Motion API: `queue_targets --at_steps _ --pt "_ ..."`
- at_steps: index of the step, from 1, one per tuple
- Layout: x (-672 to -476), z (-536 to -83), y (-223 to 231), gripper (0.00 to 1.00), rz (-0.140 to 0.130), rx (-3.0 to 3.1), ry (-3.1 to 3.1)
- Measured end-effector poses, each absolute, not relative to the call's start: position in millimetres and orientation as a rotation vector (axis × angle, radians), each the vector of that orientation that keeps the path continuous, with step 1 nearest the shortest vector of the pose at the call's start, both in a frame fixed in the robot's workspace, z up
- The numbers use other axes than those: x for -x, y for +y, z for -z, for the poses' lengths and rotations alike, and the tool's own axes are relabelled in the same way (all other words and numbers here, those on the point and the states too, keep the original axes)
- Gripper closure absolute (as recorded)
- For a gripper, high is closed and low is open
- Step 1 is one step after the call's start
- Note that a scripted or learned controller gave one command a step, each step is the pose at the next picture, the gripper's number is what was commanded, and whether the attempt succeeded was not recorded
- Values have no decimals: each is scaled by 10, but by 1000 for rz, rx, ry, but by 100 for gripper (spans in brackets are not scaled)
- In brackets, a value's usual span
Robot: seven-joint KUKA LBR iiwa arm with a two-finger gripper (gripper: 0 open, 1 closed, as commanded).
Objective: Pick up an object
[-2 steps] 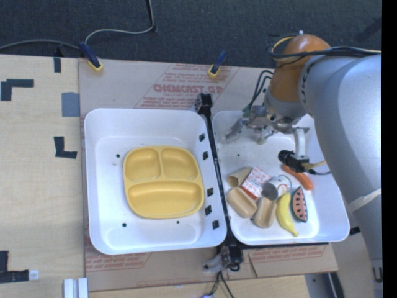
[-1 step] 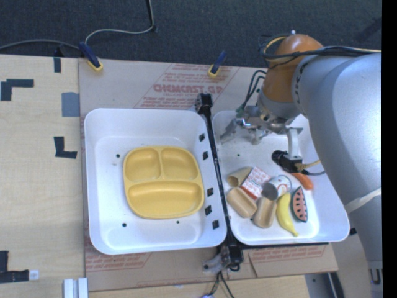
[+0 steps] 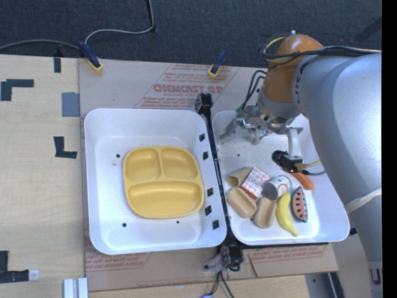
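Dark carpet borders a wooden bench (image 3: 37, 185) topped with a printed cardboard sheet (image 3: 155, 85), on which two shallow white bins sit side by side.

Left bin (image 3: 99, 166): a yellow divided plate (image 3: 164, 182) lies at its centre, two small compartments toward 12 o'clock, one long compartment toward 6 o'clock.

Right bin (image 3: 329, 219): toys crowd its 6 o'clock half. A bread roll (image 3: 240, 202) lies at the pile's 9 o'clock edge, touching a tan cylinder (image 3: 265, 212) beside it. A small red-and-white box (image 3: 254, 182) sits just toward 12 o'clock of them, with a tan wedge (image 3: 236, 178) at its 9 o'clock side. A banana (image 3: 286, 213) curves along the 3 o'clock side of the cylinder, a watermelon slice (image 3: 299, 205) just beyond it and an orange carrot (image 3: 302, 180) toward 1 o'clock of the slice.

Grey arm (image 3: 347, 117), orange band (image 3: 291, 67) above the wrist, reaches over the right bin from 3 o'clock. Its gripper (image 3: 251, 129) hangs over the bin's 12 o'clock half, apart from the toy pile; whether it is released or clenched cannot be told, and nothing is seen grasped.

Yellow clamps (image 3: 93, 63) pin the cardboard's 12 o'clock edge.
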State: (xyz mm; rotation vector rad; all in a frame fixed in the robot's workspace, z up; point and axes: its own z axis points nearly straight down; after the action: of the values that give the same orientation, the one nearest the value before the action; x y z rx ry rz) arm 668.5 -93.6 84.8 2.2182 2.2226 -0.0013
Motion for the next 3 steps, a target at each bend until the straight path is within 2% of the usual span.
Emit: queue_targets --at_steps 3 --pt "-6685 -849 -943 0 2 -2219 2222"
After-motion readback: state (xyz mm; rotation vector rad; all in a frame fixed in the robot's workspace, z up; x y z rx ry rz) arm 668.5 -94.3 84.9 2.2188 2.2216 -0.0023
